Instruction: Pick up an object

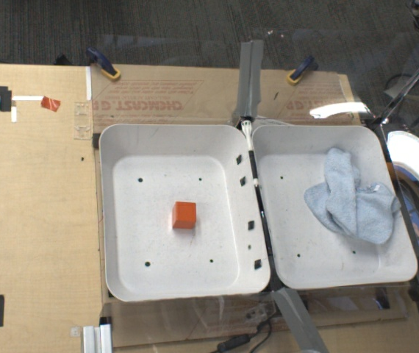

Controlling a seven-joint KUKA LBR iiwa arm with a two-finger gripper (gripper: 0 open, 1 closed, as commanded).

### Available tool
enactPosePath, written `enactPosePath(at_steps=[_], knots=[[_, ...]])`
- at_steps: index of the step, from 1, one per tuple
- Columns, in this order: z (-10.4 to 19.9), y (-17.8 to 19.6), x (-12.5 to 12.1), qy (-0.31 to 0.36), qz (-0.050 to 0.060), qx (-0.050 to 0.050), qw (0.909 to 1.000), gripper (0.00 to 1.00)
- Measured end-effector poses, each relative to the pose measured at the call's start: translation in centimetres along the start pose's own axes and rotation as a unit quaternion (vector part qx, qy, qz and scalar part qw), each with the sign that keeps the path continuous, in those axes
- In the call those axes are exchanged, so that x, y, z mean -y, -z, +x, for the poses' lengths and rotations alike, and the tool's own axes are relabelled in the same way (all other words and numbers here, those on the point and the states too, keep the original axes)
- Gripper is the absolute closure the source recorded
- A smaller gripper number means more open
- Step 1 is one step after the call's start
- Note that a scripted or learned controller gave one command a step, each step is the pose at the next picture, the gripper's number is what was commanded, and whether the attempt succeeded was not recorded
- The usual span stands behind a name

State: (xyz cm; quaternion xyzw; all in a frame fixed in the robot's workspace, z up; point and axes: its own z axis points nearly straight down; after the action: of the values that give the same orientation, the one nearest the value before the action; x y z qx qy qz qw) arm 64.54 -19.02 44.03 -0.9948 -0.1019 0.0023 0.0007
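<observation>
Two shallow white bins sit side by side on the worktop (26, 197), centre and right of the frame. Left bin (121, 271): one orange block (184, 215), near the middle of the floor, clear of all walls. Right bin (290, 263): crumpled pale blue cloth (349, 197), bunched toward the right wall, its upper fold reaching toward the bin's upper middle. Grey divider bar (250, 79) runs up from the seam between bins. Clamps at cardboard's top edge, upper left (104, 62) and upper right (300, 70). Jaws: state cannot be told.
</observation>
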Motion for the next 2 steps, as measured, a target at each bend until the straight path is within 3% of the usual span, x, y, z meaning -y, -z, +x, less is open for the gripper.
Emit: enactPosePath(at_steps=[1, 2], knots=[[-0.16, -0.05, -3.3, -0.002, -0.001, 0.0, 1.0, 1.0], [0.18, -0.01, -3.22, 0.0, -0.001, 0.0, 1.0, 1.0]])
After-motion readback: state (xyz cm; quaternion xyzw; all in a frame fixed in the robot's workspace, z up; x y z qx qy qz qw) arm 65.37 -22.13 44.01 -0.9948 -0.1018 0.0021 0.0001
